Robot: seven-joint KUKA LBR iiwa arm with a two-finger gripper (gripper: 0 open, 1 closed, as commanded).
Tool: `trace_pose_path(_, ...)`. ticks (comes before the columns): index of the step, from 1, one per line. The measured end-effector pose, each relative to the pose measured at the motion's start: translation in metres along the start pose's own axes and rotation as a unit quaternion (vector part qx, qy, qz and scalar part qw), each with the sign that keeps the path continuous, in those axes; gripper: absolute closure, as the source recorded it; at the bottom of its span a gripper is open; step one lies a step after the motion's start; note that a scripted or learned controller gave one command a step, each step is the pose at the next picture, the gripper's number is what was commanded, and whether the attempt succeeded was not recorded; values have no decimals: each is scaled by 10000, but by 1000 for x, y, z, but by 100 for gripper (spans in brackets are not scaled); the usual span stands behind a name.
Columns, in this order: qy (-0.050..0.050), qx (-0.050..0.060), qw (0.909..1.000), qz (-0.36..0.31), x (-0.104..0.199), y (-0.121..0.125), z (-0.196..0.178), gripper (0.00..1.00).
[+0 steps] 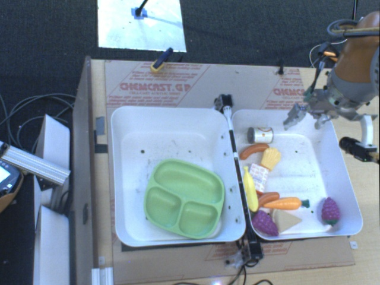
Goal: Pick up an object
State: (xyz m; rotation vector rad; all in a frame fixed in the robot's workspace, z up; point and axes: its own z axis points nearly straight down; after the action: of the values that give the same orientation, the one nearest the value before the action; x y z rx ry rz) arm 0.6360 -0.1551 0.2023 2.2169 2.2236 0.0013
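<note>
Gripper: the gripper (pixel 306 115) hung over the far edge of the right bin (pixel 343 177), fingers apart, nothing between them.
Arm: grey with an orange band, reaching in from the right.
Right bin: held a can (pixel 261 135) at the far left, then a sausage (pixel 253 151), corn (pixel 271 158), a small packet (pixel 258 174), a banana (pixel 250 191) along the left wall, a carrot (pixel 285 203), a second sausage (pixel 267 197), a tan wedge (pixel 289 221), and two purple grape bunches (pixel 265 223) (pixel 330 210) at the near side.
Left bin: the left bin (pixel 136 135) held a green sectioned plate (pixel 184 198).
Table: both bins sat on cardboard on the table (pixel 363 165).
</note>
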Motion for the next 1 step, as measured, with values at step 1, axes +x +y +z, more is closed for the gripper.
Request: trace_pose_path(1,5,5,10000,-1,49,-42,109,0)
